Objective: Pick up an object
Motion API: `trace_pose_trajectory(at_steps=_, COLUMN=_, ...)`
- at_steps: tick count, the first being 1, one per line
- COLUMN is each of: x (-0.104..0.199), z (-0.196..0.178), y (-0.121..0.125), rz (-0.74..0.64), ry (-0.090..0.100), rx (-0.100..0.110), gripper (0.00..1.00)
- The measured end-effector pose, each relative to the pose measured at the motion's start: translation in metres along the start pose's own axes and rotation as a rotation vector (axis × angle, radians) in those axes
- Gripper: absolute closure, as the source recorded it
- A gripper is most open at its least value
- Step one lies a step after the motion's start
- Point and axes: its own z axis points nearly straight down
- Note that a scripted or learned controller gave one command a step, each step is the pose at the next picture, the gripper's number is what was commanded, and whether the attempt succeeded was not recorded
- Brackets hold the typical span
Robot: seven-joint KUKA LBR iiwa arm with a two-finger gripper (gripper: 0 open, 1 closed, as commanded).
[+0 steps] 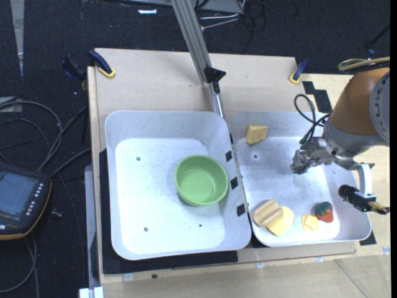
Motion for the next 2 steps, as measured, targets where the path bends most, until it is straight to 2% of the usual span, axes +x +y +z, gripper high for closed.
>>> trace_pose_trajectory(at_steps=2, x=0.016, z=-0.101, y=-0.006, rz=-0.001, ry=-0.001, rx=-0.004, gripper=1.0)
